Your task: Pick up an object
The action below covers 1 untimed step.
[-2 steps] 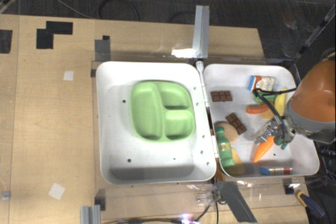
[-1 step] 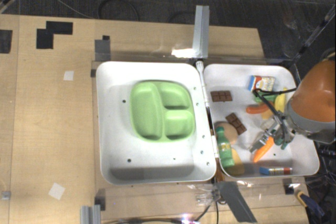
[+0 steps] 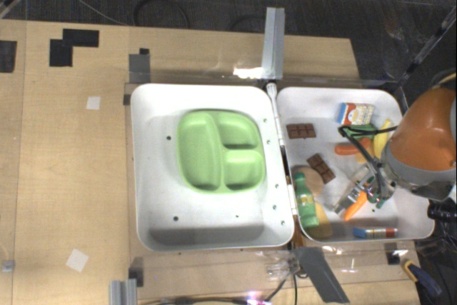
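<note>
- Objects for picking lie in the right bin (image 3: 400, 105): a small carton (image 3: 355, 113) near the far wall, two chocolate bars (image 3: 300, 130) towards the bin's left side, a green bottle (image 3: 305, 198) along the left wall, an orange piece (image 3: 355, 205) near the middle and a marker (image 3: 373, 232) by the near wall.
- Left bin (image 3: 153, 153) holds a green divided tray (image 3: 218, 150), well apart from the arm.
- Arm (image 3: 426, 146) reaches in from the right, its orange band above the right bin's right half.
- Gripper (image 3: 365, 191) is low among the clutter, just beside or touching the orange piece and a yellow item (image 3: 382, 139) that the arm partly hides.
- I cannot tell how the gripper is set: dark cables and the wrist cover it, and the parts are too small to read.
- Nothing can be seen lifted clear of the bin floor, so I judge that no pick is confirmed yet.
- Done, as far as shown: the arm is over the right bin and down at the level of the items.
- Left to do, in my judgement: close on one item, most likely the orange piece, and raise it clear of the bin.
- Risk: the items near the gripper lie crowded together, so a grasp may nudge a neighbour or slip off.
</note>
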### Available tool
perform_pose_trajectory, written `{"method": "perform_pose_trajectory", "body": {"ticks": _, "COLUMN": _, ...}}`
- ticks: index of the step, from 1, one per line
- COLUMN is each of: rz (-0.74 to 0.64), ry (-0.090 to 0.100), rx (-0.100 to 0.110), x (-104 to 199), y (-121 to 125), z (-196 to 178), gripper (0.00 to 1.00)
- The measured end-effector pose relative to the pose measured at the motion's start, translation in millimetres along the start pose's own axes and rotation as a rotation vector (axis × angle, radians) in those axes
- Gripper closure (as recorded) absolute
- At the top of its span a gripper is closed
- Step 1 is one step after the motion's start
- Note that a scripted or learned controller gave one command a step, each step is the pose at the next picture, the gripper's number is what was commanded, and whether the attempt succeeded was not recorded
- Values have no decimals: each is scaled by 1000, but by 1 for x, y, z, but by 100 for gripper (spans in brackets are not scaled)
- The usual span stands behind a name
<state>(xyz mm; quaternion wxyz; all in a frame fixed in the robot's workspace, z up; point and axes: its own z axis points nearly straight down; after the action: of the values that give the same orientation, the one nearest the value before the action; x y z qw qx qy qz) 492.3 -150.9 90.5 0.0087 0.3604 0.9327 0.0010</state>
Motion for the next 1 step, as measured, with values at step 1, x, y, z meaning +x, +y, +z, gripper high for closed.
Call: {"method": "perform_pose_trajectory", "body": {"ticks": 1, "rz": -7, "ry": -14, "rx": -8, "x": -4, "y": 3, "z": -13, "gripper": 100}}
